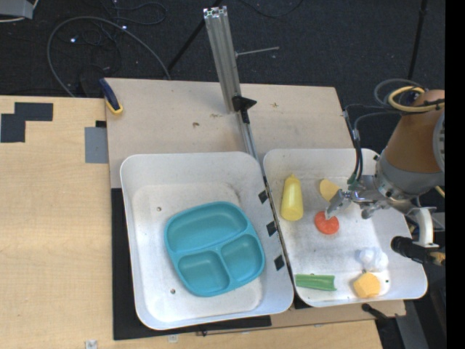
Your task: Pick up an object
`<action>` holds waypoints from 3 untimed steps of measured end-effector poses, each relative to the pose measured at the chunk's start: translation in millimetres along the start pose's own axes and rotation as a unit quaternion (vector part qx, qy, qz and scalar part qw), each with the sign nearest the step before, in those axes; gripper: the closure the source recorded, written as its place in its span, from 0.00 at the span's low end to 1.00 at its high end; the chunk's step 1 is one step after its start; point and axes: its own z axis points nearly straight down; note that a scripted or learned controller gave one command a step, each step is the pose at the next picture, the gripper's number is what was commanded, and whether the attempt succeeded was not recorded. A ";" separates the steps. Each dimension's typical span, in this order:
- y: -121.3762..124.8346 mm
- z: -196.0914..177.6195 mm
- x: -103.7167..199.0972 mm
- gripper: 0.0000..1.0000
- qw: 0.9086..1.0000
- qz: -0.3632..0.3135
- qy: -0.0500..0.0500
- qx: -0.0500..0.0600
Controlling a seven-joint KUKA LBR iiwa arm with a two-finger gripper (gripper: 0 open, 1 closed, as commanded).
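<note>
Two shallow white plastic bins sit side by side on a pale wooden bench point(51, 217), seen from the fixed overhead camera; no brand, label or legible writing shows on anything. In the right bin point(312, 160) lie a yellow plastic bottle point(291, 198), a small yellow wedge point(328, 189), a round red-orange piece point(327, 224), a flat green strip point(315, 282), a yellow-orange lump point(368, 285) and a small whitish item point(369, 256). The grey metal gripper point(340, 202) hangs just above and beside the red-orange piece, the yellow wedge close at its far side. The left bin point(145, 173) holds a teal three-compartment tray point(214, 248). An aluminium post point(222, 57) rises behind the bins; black cables point(80, 35) trail over the dark floor.
</note>
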 end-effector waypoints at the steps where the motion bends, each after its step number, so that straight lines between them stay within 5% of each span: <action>1: 1.6 36.6 -0.9 0.00 1.000 0.000 -0.001 -0.006; 2: -0.3 29.9 -1.8 1.00 1.000 0.003 -0.001 -0.002; 3: 7.1 -27.6 -9.2 1.00 1.000 0.000 -0.002 -0.006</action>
